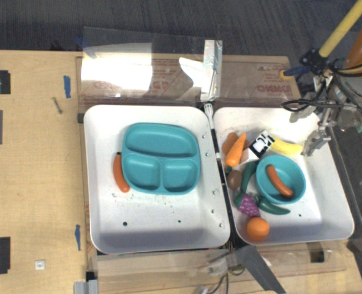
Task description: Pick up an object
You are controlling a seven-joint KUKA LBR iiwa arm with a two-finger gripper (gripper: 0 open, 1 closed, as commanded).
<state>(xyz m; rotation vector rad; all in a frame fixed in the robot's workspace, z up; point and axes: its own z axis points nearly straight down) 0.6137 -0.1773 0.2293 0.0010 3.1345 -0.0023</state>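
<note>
A: How far along does the pick look?

B: Barely begun, I'd judge. The gripper [320, 141] sits at the right of the frame, over the upper right rim of the right bin [337, 216], and nothing shows between its fingers. Whether they are spread or pressed together I cannot tell; it is too small and cluttered by cables.

A: And the things it could take?

B: All lying in the bins. In the right bin there is a teal bowl [281, 177] with a sausage [279, 181] inside it, a banana [286, 147] just above the bowl, a carrot [235, 152] to the left, purple grapes [249, 206] and an orange [258, 228] toward the lower edge. The banana lies nearest the gripper.

A: The left bin?

B: The left bin [101, 213] holds a teal divided tray [161, 158], with another sausage-like piece [120, 173] touching the tray's left edge.

A: So what remains?

B: Everything, as I read it: reaching down to an object, closing on it, and lifting it clear.
</note>
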